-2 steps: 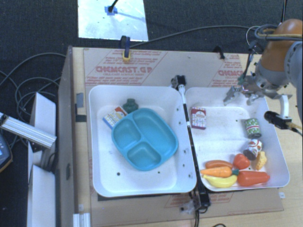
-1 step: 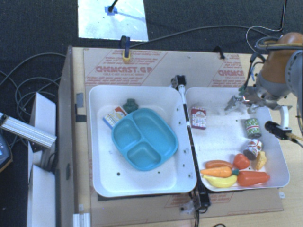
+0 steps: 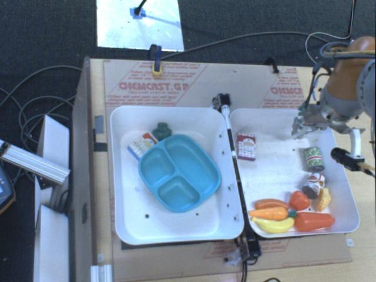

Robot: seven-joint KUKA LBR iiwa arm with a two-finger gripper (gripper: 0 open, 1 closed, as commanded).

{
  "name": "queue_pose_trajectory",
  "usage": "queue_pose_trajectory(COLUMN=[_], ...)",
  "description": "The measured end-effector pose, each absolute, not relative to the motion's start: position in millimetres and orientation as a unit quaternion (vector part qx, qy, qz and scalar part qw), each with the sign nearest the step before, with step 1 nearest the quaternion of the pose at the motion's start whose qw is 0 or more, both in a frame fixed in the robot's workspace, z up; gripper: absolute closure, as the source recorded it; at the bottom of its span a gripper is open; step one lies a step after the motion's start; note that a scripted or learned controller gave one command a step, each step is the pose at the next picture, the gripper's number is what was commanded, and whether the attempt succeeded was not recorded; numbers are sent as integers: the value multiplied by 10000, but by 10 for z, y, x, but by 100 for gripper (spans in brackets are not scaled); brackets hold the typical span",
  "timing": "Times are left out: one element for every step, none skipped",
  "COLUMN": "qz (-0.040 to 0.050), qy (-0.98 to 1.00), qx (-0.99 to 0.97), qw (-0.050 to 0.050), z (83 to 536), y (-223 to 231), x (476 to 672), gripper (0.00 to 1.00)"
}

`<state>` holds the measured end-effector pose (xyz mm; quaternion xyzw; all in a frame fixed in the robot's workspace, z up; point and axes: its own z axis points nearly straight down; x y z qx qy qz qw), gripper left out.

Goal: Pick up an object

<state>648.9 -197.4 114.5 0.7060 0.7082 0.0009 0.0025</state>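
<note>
My gripper (image 3: 302, 126) hangs over the far right part of the right bin (image 3: 276, 175), at the end of the grey arm with its orange band. A green can (image 3: 314, 157) stands just below and to the right of it. A small red box (image 3: 245, 146) lies to its left, near the divider between the bins. Along the bin's front edge lie an orange carrot (image 3: 270, 214), a yellow banana (image 3: 274, 224), a long red vegetable (image 3: 314, 220), a small red fruit (image 3: 299, 200), a yellow wedge (image 3: 324, 199) and a brown and white can (image 3: 313, 185).
The left bin (image 3: 126, 216) holds a blue divided plate (image 3: 179, 172), a small printed box (image 3: 141, 145) and a dark green toy (image 3: 162, 130). A black cable clip (image 3: 222, 102) sits at the top of the divider. A black attachment (image 3: 346, 157) juts from the arm over the right rim.
</note>
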Motion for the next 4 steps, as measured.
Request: queue_pose_trajectory(qz=[10, 10, 10, 5], qy=[7076, 7085, 7087, 7086], qx=[7066, 7057, 7055, 7056], qw=[26, 16, 20, 15], z=[1739, 1786, 1882, 1807], y=[-2069, -2062, -2061, -2063], x=[6309, 6390, 6695, 6691], gripper=[100, 100, 100, 100])
